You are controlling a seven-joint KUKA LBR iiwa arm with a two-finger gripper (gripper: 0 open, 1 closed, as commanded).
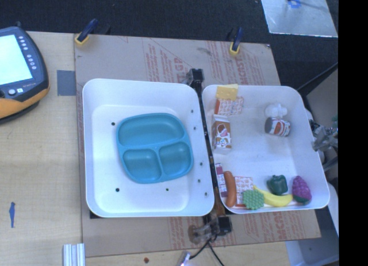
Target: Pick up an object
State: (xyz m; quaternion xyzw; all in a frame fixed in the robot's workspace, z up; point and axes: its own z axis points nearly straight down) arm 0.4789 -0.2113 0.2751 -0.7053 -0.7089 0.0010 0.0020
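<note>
The right bin [253, 150] holds several toy foods. A yellow block [227, 92], a red-and-white packet [231, 107] and a brown packet [222, 134] lie along its left wall. A small brown can [278, 126] lies at the upper right with a white piece [276, 110] just behind it. Along the front are a sausage [230, 189], a green leafy piece [253, 199], a banana [276, 200], a green pepper [277, 184] and purple grapes [301, 189]. A grey metal tip, apparently my gripper [324, 137], pokes in at the bin's right rim, apart from every object.
The left bin [98, 144] holds a blue divided plate [154, 147]. A control pendant [17, 69] lies on the bench at far left. Clamps [86, 31] [234, 41] hold the cardboard's back edge. A black divider [204, 138] runs between the bins.
</note>
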